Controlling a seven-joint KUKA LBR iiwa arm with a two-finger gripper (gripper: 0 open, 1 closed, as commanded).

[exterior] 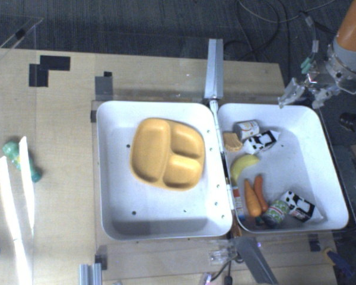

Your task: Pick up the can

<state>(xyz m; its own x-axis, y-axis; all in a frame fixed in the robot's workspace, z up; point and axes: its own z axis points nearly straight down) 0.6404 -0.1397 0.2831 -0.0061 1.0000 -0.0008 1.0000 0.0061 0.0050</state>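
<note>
Against right bin's (320, 159) near rim — can (277, 213), pincer (302, 94) high

Claw (302, 92) above right bin (326, 159)

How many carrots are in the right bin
2. Both carrots lie side by side near the front of the right bin, below the yellow fruit: one on the left, the other just right of it. More could be hidden under the clutter.

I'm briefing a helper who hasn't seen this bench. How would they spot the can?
Look in the right bin, along its near edge. The can lies there on its side between two carrots and a black-and-white carton. It alone is a green-labelled cylinder.
</note>
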